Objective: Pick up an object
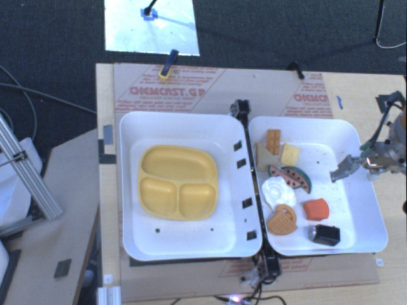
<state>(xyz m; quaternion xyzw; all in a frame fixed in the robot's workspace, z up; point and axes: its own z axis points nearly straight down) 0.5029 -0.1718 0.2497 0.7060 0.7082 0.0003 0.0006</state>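
Camera view: fixed, slanted look down on the desk (356, 84) and two white bins.
Left bin (137, 234): holds a yellow divided tray (179, 182), lying flat.
Right bin (362, 234): holds small toy foods, loosely scattered toward its left half.
Contents, top to bottom: tan block (273, 140); pale yellow cube (290, 154); watermelon slice (291, 177); white lump (278, 193); orange piece (316, 208); waffle heart (282, 221); black block (326, 234).
Gripper (341, 170): hangs over the right side of the right bin, clear of every item; nothing between its fingers; whether open or closed cannot be told.
Nearest candidate: orange piece, just below and left of the gripper.
Handling, judged: light, rigid plastic, likely smooth and prone to slipping; best taken across its two flat sides, squarely.
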